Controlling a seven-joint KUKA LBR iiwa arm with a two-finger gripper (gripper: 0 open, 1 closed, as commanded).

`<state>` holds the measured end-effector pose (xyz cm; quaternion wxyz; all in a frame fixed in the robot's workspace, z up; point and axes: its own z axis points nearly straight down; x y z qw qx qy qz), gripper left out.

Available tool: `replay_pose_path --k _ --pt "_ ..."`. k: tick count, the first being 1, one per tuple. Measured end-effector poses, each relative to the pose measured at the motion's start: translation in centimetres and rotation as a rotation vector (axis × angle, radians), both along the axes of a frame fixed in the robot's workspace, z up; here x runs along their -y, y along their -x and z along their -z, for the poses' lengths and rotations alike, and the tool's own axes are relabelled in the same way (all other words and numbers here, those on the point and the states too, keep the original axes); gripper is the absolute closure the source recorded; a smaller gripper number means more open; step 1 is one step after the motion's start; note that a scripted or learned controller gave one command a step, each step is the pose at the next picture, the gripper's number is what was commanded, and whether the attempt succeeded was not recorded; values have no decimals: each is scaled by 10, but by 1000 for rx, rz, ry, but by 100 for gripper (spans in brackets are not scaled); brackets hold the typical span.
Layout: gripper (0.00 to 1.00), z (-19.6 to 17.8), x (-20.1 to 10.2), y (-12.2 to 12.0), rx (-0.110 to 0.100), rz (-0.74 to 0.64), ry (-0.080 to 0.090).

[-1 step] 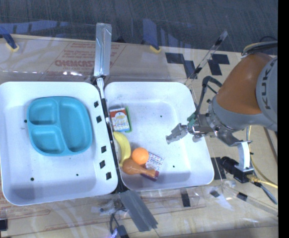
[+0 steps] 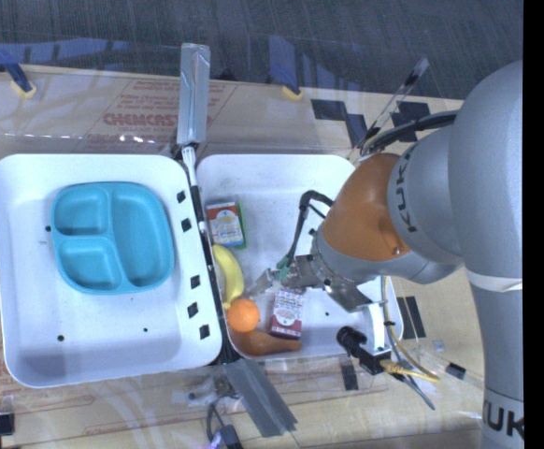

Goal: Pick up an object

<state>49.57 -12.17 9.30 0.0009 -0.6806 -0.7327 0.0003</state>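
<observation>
Grey KUKA arm leaning over the right bin (image 2: 253, 171), gripper (image 2: 286, 279) down among the clutter.

Two shallow white plastic bins with rounded corners; in the left bin (image 2: 20, 251), a glossy teal divided plate (image 2: 113, 236) with three compartments; in the right one, a small carton (image 2: 225, 224) with a red-and-green label, print too small to read; a smooth yellow banana (image 2: 227, 271) along the left wall; a round orange (image 2: 243, 316) just beside it, touching a brownish curved thing (image 2: 263, 343) underneath; a flat red-and-white packet (image 2: 288, 312) right under the gripper, touching or nearly so; can't tell whether open, closed or clamped on anything; "KU" readable on the orange band (image 2: 375, 218); faded red "CHEMCAS..." lettering on the clear sheet (image 2: 113, 110) behind the bins.
</observation>
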Motion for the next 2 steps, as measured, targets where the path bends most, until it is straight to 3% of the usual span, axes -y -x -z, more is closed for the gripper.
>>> replay_pose_path --k 1,2 --pt "100 -9 1 0 -1 -2 0" --pt "0 -9 1 0 -1 -2 1"
